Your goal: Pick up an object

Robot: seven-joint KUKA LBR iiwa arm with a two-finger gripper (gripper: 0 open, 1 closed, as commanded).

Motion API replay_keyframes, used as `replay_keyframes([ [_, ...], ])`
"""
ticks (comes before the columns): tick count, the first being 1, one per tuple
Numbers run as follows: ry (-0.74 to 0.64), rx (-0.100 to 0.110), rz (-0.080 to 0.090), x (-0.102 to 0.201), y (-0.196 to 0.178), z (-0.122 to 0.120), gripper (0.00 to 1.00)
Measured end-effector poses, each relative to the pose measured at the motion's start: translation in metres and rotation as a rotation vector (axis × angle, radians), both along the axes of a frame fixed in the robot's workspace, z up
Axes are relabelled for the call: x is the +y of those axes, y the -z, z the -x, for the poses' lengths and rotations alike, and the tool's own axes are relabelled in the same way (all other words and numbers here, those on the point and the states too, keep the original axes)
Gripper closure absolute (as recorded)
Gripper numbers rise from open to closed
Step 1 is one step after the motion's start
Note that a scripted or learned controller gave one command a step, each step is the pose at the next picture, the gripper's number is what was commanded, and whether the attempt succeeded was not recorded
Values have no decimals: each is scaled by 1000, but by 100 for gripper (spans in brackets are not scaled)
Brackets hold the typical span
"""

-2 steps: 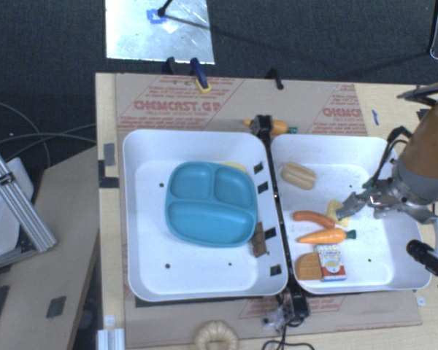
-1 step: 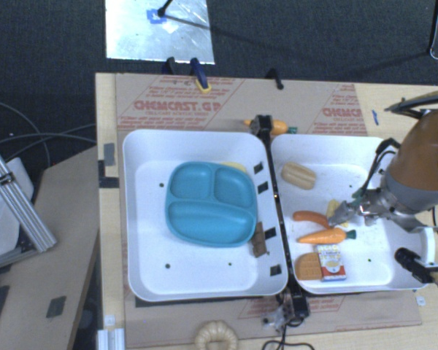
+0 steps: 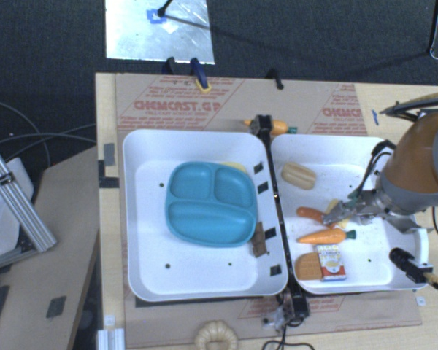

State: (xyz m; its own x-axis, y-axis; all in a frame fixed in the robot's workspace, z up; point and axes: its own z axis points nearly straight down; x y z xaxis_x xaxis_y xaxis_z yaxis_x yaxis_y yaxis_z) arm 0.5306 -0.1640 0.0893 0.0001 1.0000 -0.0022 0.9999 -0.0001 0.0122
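A: What's the biggest thing on the bench?

B: The two white bins side by side. The left bin holds a blue divided plate, lying flat near its middle. The right bin holds the toy food.

A: And the arm?

B: The grey arm with its orange band comes in from the right and bends down over the right bin. Its gripper sits low, near the middle of that bin.

A: Is the hand grasping anything?

B: I cannot tell. The tip is small and dark, and it sits right by the food, so whether it is released or clenched is not clear.

A: What lies closest to it?

B: An orange sausage-like piece just to its left, touching or nearly so. Just below is a carrot with a green end, lying crosswise.

A: What else is in that bin?

B: A tan bread roll toward the back left, well apart from the gripper. At the front, a small red and white carton, with a round brown cookie just beside it on the left.

A: Anything outside the bins?

B: A pale ring-shaped thing at the front edge of the bench, and a shiny metal sheet on the dark floor behind.
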Motion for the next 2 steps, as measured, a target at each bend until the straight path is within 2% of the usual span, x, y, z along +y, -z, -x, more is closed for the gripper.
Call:
replay_keyframes([
  [1,0,-9,2,0,-12,-2,100],
  [2,-3,11,-2,-1,-54,0,100],
])
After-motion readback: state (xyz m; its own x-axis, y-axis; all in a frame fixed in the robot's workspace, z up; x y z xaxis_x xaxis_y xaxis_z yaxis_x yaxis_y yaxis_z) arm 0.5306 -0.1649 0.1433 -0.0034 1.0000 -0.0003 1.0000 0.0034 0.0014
